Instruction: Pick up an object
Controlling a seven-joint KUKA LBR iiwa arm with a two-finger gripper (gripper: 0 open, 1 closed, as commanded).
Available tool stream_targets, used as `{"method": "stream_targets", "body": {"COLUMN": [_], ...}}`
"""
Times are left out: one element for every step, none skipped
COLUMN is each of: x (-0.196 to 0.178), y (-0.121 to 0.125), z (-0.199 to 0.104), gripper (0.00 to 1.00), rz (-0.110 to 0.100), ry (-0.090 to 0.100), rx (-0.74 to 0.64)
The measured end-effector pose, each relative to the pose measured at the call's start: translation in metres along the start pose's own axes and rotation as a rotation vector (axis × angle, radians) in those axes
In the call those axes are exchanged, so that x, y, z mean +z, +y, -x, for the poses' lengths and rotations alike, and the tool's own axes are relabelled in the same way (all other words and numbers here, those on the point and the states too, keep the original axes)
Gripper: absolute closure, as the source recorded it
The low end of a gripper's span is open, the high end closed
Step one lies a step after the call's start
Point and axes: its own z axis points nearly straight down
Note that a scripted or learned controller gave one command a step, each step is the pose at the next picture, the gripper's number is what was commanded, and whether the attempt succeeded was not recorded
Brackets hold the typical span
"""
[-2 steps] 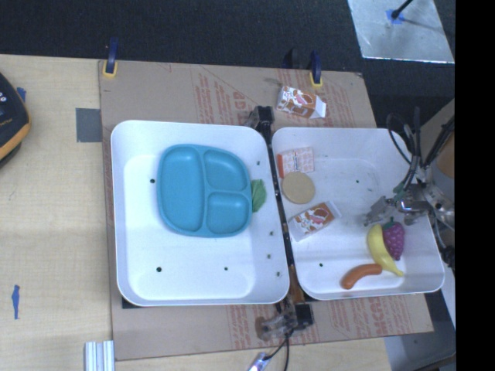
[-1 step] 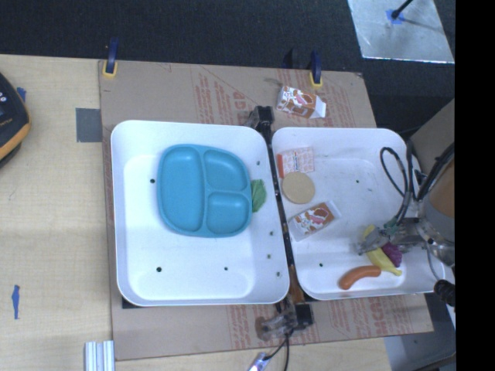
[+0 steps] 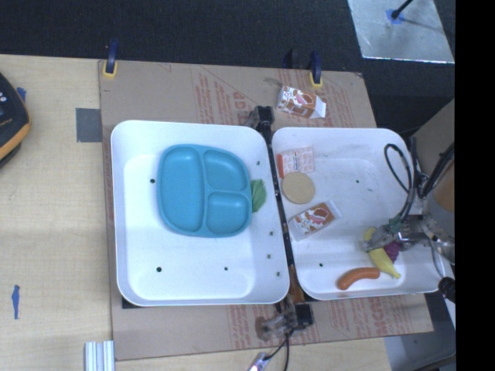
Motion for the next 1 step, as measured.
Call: {"method": "stream_targets", "body": {"x": [-0.0243], "y": [0.0756], "z": [-0.0507], "gripper": [1.00], "rz": [0.000], "ry": [0.001], "rx": [0.002]}}
